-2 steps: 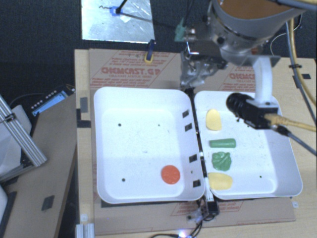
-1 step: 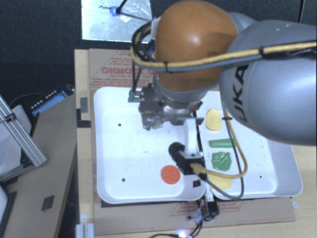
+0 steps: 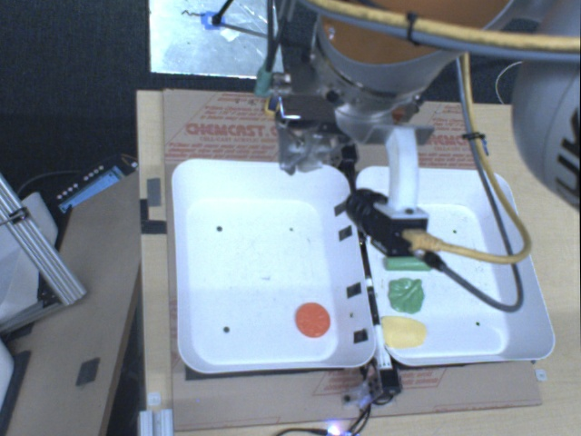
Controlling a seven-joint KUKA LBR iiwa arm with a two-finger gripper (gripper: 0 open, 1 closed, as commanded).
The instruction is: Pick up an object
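Note:
An orange disc [image 3: 313, 320] lies flat in the left bin [image 3: 204, 243], near its front right corner. The right bin [image 3: 508, 307] holds a small green bar [image 3: 406, 263], a crinkled green leaf-shaped piece [image 3: 406, 294] and a yellow lump [image 3: 404, 331], lined up along its left side. My gripper [image 3: 307, 153] hangs over the far rim of the left bin, close to the divide between the bins and well away from the disc. Nothing shows held under it.
The grey and orange arm [image 3: 399, 25] covers the far part of both bins. Both bins sit on a cardboard sheet [image 3: 218, 125] on the bench. A metal rail [image 3: 36, 252] leans at the left edge.

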